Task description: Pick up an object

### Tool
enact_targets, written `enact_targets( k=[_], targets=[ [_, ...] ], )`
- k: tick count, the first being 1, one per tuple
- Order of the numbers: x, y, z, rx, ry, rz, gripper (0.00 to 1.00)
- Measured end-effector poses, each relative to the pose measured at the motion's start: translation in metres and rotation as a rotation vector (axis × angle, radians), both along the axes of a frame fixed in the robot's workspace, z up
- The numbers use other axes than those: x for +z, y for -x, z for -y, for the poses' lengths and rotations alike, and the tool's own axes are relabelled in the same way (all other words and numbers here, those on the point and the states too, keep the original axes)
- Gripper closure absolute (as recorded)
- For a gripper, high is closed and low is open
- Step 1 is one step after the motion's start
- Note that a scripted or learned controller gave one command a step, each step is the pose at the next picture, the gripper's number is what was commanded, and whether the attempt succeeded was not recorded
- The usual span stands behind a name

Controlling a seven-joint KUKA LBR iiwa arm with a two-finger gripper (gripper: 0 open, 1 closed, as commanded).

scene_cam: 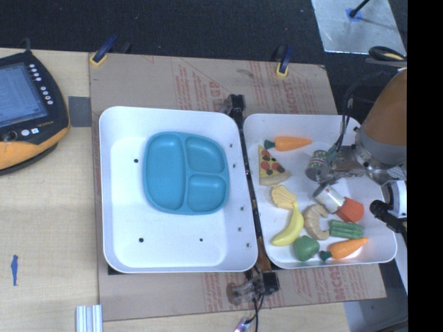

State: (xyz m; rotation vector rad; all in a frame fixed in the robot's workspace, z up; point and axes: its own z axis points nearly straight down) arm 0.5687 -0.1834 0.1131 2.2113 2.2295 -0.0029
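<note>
While the arm reaches in from the right, I see the hand (324, 175) low over the right white bin (304, 126) among toy food; finger state unclear, nothing visibly pinched. Blue divided plate (185, 173) sits in the left bin (118, 206).

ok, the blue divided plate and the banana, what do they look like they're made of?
Blue divided plate: likely moulded plastic, matte; one even colour with soft rounded compartment ridges and no glare. Banana: probably toy plastic, smooth with a slight sheen; flat uniform yellow with no natural spotting. The view alone leaves rubber or foam open for both.
</note>
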Motion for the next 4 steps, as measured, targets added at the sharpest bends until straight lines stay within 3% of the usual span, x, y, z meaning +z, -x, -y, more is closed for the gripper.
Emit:
enact_targets(
  k=[1, 2, 3, 4],
  targets=[
    [0.0, 0.0, 0.0, 0.001, 0.001, -0.001, 0.0],
    [-0.022, -0.062, -0.011, -0.004, -0.003, -0.003, 0.0],
    [-0.011, -0.063, -0.01, -0.002, -0.003, -0.004, 1.0],
    [0.084, -0.071, -0.055, -0.004, -0.003, -0.001, 1.0]
  ],
)
